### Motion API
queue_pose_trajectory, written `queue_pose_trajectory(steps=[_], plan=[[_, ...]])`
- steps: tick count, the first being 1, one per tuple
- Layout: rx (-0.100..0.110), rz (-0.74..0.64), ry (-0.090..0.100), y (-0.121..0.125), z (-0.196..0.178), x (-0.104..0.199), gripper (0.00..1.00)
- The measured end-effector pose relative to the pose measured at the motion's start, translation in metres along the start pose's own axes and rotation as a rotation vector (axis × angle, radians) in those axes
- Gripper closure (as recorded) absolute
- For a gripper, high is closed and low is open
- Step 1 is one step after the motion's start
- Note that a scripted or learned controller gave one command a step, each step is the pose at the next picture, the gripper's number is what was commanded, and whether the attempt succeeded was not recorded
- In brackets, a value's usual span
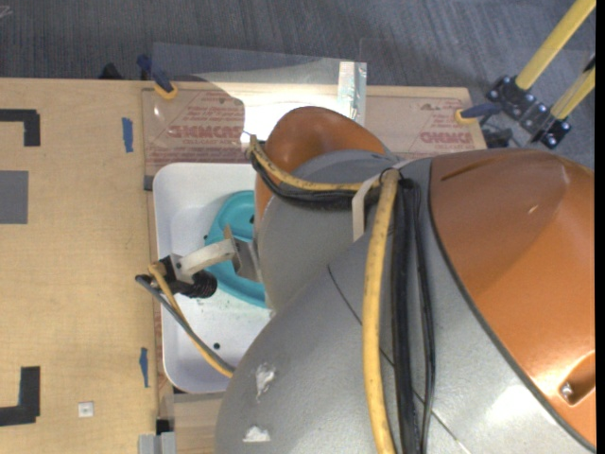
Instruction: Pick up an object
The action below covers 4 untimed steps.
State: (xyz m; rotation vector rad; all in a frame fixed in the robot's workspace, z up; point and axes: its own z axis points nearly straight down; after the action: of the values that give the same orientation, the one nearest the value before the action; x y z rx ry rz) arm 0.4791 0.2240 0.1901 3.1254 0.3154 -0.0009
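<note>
A tan surface (76, 253) covers the left of the frame, with black corner marks (24, 126) at its left edge and short strips of blue tape (127, 134) near the bin. Grey floor (284, 17) runs across the top. At upper right a stand (558, 45) with yellow legs and black clamps rests on the floor. A clear plastic sheet (203, 121) with reddish lettering lies behind the bin, catching a bright glare. The white bin (170, 183) sits at centre left, and its right part is hidden under the arm (425, 301), whose grey and orange bulk takes up the centre and right of the frame. The tool (244, 258) reaches down into the bin from under the arm. Its end is mostly hidden, so I cannot tell whether it is spread or pressed together. A teal thing (236, 220) lies on the bin floor in the upper middle of the bin, curving down to the lower right. It lies directly against or under the tool, and whether they touch cannot be made out.
</note>
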Motion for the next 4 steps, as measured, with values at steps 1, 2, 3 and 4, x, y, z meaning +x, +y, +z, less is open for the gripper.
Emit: queue_pose_trajectory(steps=[1,2,3,4], plan=[[0.002,0.001,0.007,0.000,-0.155,0.003,1.00],[0.000,-0.266,-0.005,0.001,-0.060,0.007,1.00],[0.000,0.001,-0.002,0.000,-0.016,0.000,1.00],[0.005,0.005,0.009,0.001,-0.158,0.002,1.00]])
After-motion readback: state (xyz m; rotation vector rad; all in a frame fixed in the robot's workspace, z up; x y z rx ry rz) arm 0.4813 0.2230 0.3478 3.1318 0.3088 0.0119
